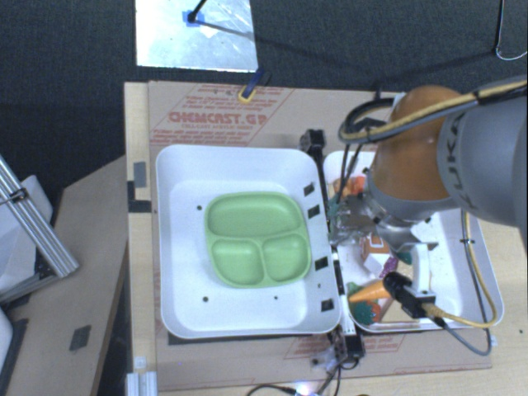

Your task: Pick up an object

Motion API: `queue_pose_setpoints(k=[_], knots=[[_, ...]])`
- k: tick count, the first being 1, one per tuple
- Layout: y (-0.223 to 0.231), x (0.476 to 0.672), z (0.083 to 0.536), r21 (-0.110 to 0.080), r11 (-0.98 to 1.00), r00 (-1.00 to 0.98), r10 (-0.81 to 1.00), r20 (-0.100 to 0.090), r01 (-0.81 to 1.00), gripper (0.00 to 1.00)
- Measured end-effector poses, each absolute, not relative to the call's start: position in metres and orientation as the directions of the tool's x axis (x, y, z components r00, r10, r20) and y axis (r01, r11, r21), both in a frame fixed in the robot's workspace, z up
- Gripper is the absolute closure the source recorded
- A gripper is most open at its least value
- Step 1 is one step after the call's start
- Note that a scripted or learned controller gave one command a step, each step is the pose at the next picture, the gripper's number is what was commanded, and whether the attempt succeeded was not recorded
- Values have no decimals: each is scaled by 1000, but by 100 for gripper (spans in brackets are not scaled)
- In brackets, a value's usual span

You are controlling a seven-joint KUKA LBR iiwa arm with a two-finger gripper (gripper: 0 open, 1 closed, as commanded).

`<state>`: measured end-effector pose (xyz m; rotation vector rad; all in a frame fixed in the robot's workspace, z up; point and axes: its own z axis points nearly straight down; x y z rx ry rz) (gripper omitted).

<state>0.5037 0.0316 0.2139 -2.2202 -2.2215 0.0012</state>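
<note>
The grey arm with its orange band reaches in from the right and hangs low over the right bin (483, 291). My gripper (356, 228) sits under the wrist near that bin's left wall, mostly hidden by the arm. Just below it lie a small white and brown box (376, 251) and a purple piece (388, 265). An orange carrot-like toy (371, 292) with a green bit (353, 288) rests at the bin's front left. Another orange item (351, 185) peeks out at the back left. Nothing can be seen held in the gripper.
The left bin (177, 221) holds a green divided plate (256, 239) in its middle. A row of black clips runs along the wall between the two bins (323, 221). The arm covers most of the right bin.
</note>
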Motion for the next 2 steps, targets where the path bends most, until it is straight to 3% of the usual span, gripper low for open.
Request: queue_pose_setpoints(k=[2], knots=[[30,508,233,2,2,-2,1000,0,1000,100]])
